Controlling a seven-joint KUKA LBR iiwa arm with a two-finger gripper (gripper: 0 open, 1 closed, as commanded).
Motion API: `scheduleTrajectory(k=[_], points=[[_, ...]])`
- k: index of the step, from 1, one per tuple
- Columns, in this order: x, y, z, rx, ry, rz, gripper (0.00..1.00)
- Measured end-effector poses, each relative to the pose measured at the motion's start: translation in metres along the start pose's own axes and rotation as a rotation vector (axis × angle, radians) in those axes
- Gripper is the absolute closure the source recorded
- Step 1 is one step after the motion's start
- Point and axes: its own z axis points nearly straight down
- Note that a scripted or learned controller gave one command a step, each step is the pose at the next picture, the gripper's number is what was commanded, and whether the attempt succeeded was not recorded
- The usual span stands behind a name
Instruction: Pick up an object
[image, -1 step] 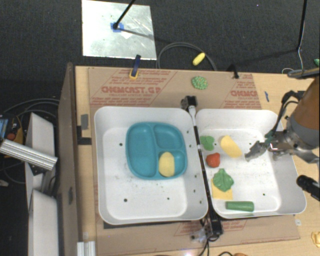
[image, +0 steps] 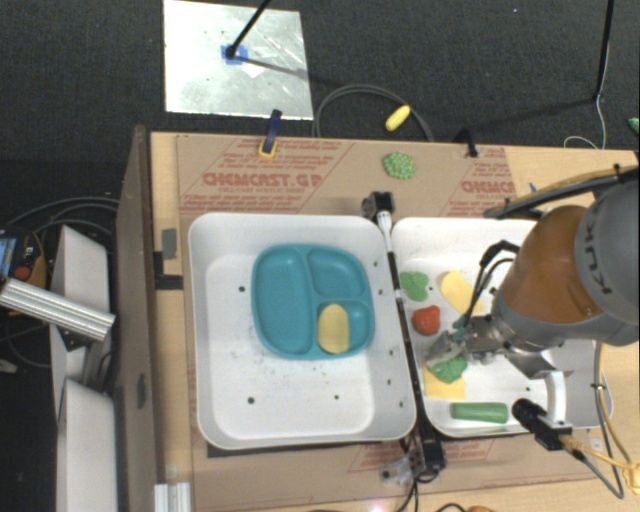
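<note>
Gripper (image: 447, 350) low in the right bin (image: 520, 236).
Fingers' state unclear (arm blocks them), above a green leafy piece (image: 450, 370) near a red ball (image: 427, 320).

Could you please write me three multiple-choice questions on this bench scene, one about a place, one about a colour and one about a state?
1. Where does the yellow piece lie?
A. In a compartment of the teal plate in the left bin
B. On the cardboard behind the bins
C. In the right bin

2. What colour is the long piece at the right bin's near edge?
A. Red
B. Green
C. Blue

3. Where is the gripper?
A. Over the left bin
B. Outside both bins
C. Low in the right bin among the pieces

Answers: 1 A, it rests on the plate's lower right section. 2 B, it is plainly green. 3 C, it sits beside the red piece and above a green one.
</note>
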Motion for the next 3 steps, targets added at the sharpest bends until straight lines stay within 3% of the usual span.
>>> scheduleTrajectory(k=[1,2,3], points=[[-0.004,0.004,-0.017,-0.013,-0.005,0.006,1.0],[0.028,0.003,-0.09,-0.018,-0.006,0.001,1.0],[0.026,0.002,-0.086,-0.014,-0.006,0.006,0.0]])
